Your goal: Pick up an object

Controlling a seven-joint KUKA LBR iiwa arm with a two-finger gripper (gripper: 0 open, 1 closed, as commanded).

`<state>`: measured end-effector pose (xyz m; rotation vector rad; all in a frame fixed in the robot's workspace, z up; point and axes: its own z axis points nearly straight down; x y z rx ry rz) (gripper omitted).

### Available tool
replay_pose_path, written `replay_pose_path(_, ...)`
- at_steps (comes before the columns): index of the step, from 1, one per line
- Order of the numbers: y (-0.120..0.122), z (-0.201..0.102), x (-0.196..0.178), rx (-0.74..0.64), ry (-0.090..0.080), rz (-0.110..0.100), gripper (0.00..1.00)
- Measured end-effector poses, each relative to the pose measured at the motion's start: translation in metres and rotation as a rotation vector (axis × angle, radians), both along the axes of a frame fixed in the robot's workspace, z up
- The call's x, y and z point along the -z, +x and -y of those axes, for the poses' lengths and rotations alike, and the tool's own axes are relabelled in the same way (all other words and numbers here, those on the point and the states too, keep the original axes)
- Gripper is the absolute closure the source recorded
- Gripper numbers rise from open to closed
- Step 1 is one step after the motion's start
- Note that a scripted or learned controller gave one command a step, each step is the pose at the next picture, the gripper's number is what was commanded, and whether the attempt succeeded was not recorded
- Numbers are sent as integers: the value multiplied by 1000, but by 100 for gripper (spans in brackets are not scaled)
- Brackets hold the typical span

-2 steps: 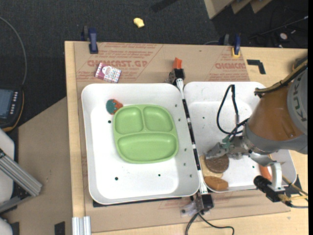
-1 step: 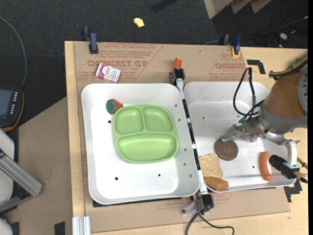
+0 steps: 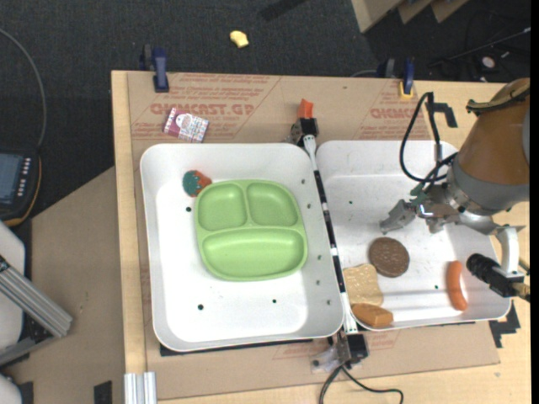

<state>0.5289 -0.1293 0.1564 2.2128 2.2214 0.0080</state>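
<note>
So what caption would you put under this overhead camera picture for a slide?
Robot arm's gripper hovers over the right bin near a brown patty, bread and sausage; a green tray fills the left bin.

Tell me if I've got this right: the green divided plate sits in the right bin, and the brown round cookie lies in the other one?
Not quite. The camera view shows the green divided plate in the left bin; the brown round cookie lies in the other one, the right bin.

tray [image 3: 250, 230] in left bin [image 3: 168, 251]
</note>
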Motion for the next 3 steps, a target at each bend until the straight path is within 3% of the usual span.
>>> replay_pose_path(1, -18, -19, 72, 3, 3, -16, 0)
replay_pose_path(2, -15, -17, 57, 5, -1, -4, 100)
replay_pose_path(3, 30, -78, -34, -5, 1, 5, 100)
